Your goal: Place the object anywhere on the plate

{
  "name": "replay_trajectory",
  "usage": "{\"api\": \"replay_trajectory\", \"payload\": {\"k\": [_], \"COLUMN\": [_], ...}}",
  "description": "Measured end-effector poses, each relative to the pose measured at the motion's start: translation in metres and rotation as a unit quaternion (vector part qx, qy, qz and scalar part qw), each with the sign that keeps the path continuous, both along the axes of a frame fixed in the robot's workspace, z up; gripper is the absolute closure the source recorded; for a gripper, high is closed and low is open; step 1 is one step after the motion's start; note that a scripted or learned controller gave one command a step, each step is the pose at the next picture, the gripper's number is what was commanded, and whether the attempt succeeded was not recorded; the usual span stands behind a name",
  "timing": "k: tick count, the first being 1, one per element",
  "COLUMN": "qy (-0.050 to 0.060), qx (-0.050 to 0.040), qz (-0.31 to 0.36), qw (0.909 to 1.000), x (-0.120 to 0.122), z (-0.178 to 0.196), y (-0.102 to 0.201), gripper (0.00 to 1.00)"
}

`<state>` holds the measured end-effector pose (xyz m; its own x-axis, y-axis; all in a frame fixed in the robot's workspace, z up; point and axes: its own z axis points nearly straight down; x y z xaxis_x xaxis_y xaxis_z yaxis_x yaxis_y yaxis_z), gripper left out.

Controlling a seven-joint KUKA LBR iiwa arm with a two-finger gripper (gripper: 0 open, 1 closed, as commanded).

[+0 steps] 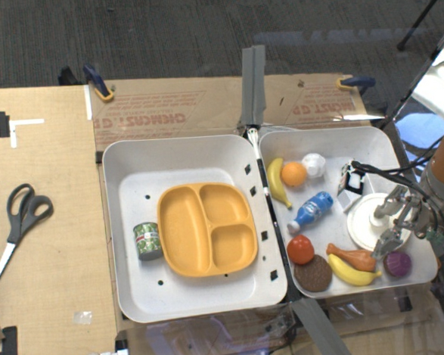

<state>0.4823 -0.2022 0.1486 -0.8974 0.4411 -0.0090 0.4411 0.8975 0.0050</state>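
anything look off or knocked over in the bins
One thing: the small green can lies on its side on the left bin floor, against the left edge of the orange plate. The food in the right bin is a loose jumble, but nothing looks spilled or broken.

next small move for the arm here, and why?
Probably lower onto the carrot: the end effector sits in the right bin just above it, nothing visibly held, and the yellow plate in the left bin has no food on it yet.
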Motion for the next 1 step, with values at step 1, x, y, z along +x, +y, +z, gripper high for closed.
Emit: {"api": "replay_trajectory", "payload": {"k": [1], "qy": [-0.020], "qx": [-0.0056], "qz": [0.164], "qw": [0.9863], "x": [0.0154], "z": [-0.0285], "y": [-0.0093], "gripper": [0.00]}}
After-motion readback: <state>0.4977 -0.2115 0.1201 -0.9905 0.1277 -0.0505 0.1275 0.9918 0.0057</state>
